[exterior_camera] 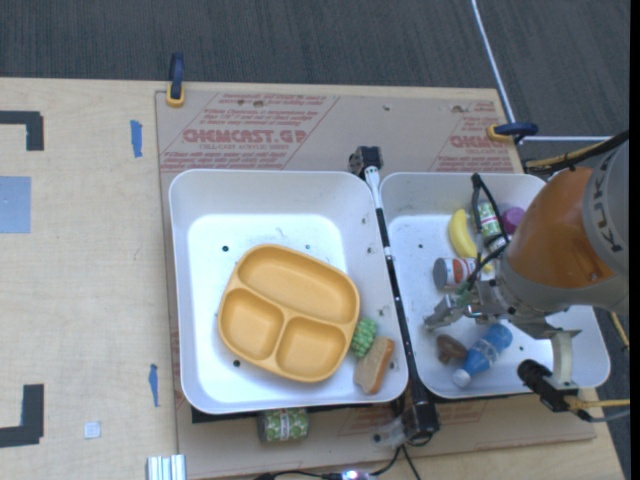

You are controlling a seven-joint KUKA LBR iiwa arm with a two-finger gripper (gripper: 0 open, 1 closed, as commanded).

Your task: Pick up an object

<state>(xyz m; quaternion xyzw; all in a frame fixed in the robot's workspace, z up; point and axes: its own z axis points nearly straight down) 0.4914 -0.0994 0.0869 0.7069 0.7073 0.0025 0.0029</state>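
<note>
Camera view: arm enters from right, gripper (447,313) low in the right bin (420,258), fingers spread apart, nothing between them; just below lie a brown object (451,347) and a small blue bottle (483,349); banana (460,234) farther back. Approach step, judged; next calls for descending squarely over 1 item, then closing.

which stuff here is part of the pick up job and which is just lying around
In play:
- gripper, low in the right bin
- banana
- blue bottle
- brown item
- small can

Lying about:
- yellow divided plate in the left bin
- green toy
- bread slice
- green can outside the bins
- blue clamp
</note>
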